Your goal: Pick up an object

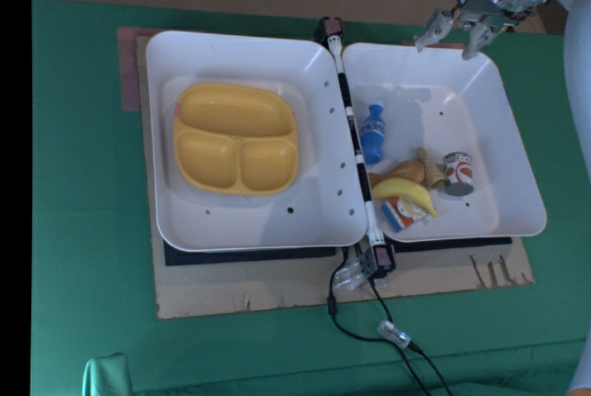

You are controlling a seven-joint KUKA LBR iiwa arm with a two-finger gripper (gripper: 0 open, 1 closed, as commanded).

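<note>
At upper right, the end effector (456,35) hangs spread wide, holding nothing. In the right bin (517,163), the banana (406,194) lies pointing lower right.

Two white bins: left bin (185,228) and right bin (503,145). One yellow divided plate (236,138) with three compartments, in the left bin. Five items sat in the right bin: one blue bottle (373,133), one banana (406,194), one brownish cone-shaped item (411,170), one small can (457,173), one small red-and-white carton (401,215). One arm, one tool (454,32) with two fingers. One cardboard sheet (277,293) under the bins. Two cables (369,330) off the front edge.
</note>
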